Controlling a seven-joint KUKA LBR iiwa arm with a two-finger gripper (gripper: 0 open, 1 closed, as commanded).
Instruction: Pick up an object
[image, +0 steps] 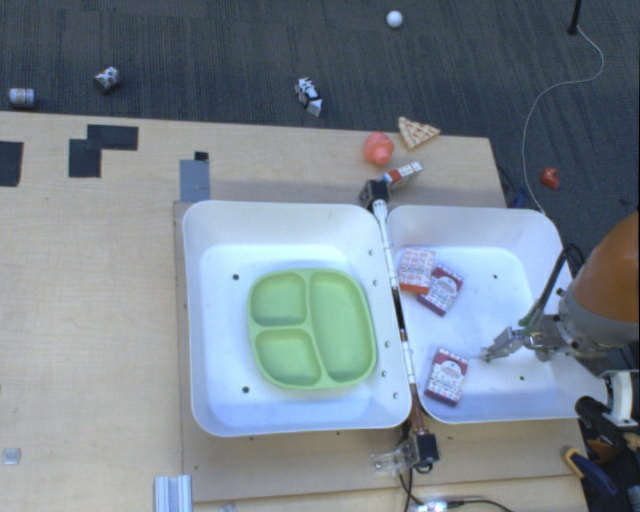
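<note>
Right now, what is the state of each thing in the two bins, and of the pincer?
green divided plate: flat in the left bin, compartments bare.
upper packet: flat in the right bin, near the divider.
second packet: flat, touching the upper packet.
lower packet: flat, apart from the other two.
pincer: low over the right bin, right of the lower packet, holding nothing.

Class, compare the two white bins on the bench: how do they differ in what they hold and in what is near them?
The left bin holds one green divided tray; the right bin holds three small red packets. The gripper is over the right bin; the left bin has no arm above it. Both are shallow, white and side by side.
</note>
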